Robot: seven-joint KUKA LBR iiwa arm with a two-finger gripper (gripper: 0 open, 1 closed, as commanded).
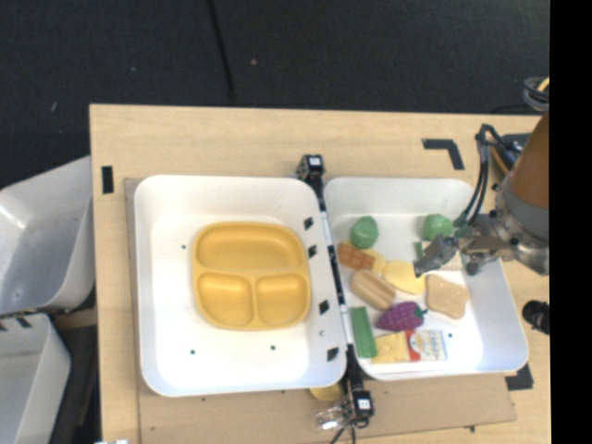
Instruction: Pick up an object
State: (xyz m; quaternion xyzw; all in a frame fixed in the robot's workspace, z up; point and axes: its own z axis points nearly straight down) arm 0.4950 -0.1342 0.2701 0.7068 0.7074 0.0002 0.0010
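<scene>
Green block (363, 332) hugs right bin's (495, 340) left wall; fingers (433, 256) above toast (446, 296), grip state unclear.

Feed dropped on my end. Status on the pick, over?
Tool low over right bin, nothing seen held. Nearest: bread slice, yellow cheese piece, green ball. Toys crowded close. Yellow tray in left bin.

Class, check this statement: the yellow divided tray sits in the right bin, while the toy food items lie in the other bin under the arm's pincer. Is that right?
Not quite. The camera view shows the yellow divided tray in the left bin, not the right. The rest holds: the toy food items, such as the purple grapes, lie in the other bin, where the pincer is.
</scene>
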